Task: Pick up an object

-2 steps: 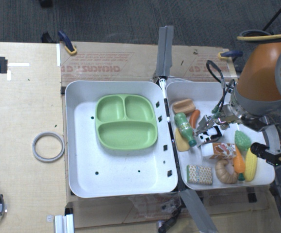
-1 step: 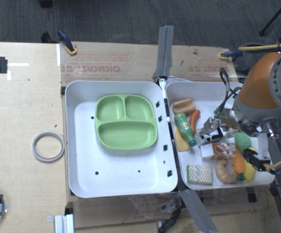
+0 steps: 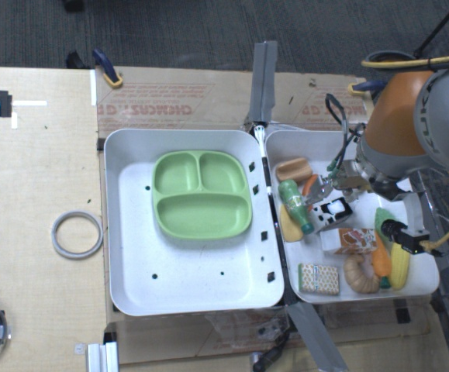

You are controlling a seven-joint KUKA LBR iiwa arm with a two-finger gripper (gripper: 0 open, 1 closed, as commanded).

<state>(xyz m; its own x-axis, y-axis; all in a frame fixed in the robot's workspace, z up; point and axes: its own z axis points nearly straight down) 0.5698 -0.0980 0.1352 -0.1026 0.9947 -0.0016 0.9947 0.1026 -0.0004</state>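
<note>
Hovering low over the right bin [image 3: 418,289], the hand [image 3: 326,183] sits by the bottle [image 3: 295,203]; whether spread or pinching, I cannot tell. Nothing looks lifted yet.

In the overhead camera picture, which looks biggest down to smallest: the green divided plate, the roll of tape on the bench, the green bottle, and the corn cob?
1. Green divided plate, by far.
2. Roll of tape.
3. Green bottle and corn cob: look about alike in length, so I won't rank them.
</note>
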